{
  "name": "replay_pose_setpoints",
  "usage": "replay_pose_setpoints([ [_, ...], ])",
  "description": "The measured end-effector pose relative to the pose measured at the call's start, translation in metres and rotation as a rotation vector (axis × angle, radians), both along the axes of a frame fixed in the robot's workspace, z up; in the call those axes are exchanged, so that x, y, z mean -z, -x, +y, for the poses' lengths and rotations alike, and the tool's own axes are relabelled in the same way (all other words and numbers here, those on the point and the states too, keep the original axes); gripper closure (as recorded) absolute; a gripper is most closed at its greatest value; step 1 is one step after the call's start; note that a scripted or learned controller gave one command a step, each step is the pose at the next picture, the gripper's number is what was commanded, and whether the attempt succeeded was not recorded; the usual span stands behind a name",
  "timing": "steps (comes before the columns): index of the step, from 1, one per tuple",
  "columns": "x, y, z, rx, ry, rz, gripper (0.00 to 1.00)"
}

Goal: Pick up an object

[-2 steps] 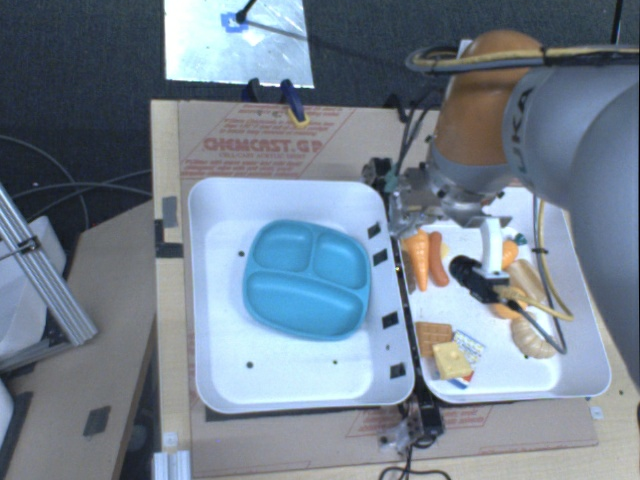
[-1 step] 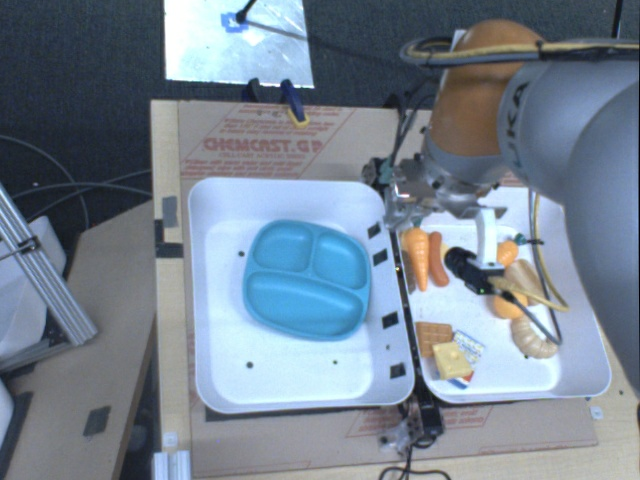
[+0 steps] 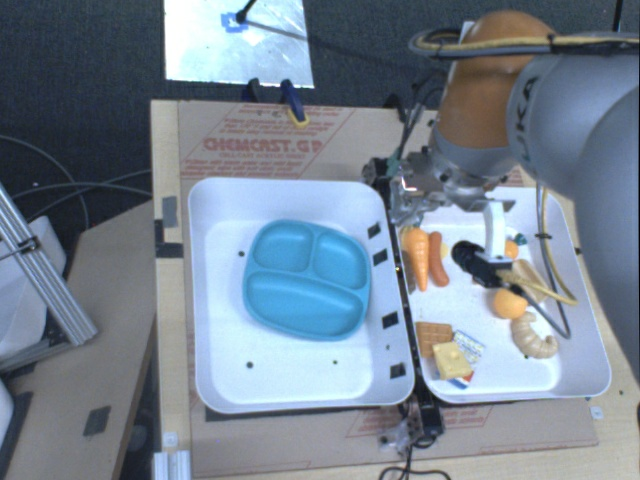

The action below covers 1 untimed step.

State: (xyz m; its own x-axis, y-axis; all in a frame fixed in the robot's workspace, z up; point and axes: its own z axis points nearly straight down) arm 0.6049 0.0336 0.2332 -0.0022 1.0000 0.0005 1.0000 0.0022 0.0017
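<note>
Partly hidden | arm (image 3: 585, 118) covers right bin (image 3: 572, 356) top | grip state: cannot tell | carrots (image 3: 421, 258) just below

Far end of the right bin (image 3: 580, 363) behind the arm (image 3: 585, 108), itself cropped rightward.

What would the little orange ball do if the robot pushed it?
It looks round, so the orange ball would probably roll across the white bin until its wall or the pale curved piece beside it stops it. Its rounded sides might slip from a pinch. It is small, so likely light.
</note>
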Motion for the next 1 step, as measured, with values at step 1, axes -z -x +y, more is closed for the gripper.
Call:
replay_pose_setpoints([
  [1, 0.0118, 0.0027, -0.0146, 0.002, 0.001, 0.001, 1.0],
])
